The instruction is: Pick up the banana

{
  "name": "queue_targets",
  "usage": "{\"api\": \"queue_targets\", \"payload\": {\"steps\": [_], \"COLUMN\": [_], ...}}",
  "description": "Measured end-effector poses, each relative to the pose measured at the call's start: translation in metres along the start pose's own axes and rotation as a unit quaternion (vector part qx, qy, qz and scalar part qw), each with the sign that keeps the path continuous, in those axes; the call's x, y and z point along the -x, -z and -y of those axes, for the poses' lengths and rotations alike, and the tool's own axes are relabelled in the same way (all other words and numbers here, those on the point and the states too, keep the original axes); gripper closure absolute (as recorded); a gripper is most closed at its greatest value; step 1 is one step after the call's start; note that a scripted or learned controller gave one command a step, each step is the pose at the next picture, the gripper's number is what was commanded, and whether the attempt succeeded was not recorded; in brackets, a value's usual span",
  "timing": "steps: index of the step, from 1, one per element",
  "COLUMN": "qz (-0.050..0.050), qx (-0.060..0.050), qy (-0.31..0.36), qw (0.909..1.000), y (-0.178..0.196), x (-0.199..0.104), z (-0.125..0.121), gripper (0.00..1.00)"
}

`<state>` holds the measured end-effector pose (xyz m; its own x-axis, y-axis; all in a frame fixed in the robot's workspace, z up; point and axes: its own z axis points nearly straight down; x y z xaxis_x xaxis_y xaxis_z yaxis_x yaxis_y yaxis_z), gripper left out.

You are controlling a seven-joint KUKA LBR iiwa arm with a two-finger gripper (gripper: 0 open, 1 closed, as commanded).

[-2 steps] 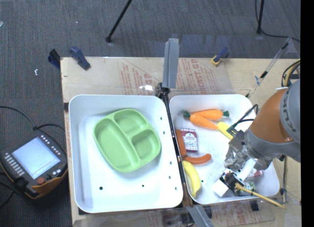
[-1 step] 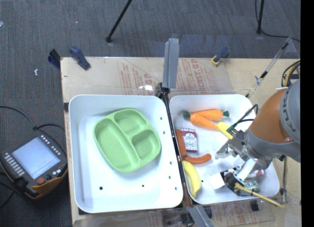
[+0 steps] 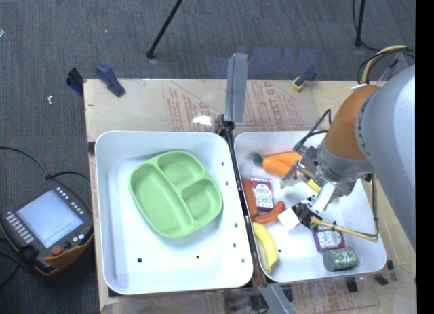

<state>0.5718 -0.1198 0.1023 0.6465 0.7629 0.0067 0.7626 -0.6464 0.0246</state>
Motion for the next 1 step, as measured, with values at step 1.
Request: {"api": "queue_targets", "payload": {"steps": [1], "qz": [0.003], "qx": [-0.014], "qy": [0.038], "qw": [0.9992], "y": [0.0232], "x": [0.0148], "z": [-0.0706], "gripper": [0.0]}}
